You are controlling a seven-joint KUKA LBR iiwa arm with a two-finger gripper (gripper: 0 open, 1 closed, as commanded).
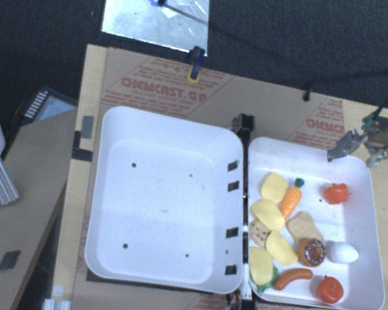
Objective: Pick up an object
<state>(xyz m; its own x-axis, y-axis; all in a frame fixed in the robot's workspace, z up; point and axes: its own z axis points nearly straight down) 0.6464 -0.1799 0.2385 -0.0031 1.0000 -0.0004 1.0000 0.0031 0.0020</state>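
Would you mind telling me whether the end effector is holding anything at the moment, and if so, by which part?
Nothing is held. The end effector hangs over the far right corner of the right-hand shallow white bin, with nothing between its open fingers; the toy food lies below.

Protective sheet (169,83) on the worktop, behind left bin: red print "CHEMCAST GP"
Same sheet, behind right bin: red print repeated, too blurred to read

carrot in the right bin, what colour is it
Orange with a small green top, seen in the camera view.
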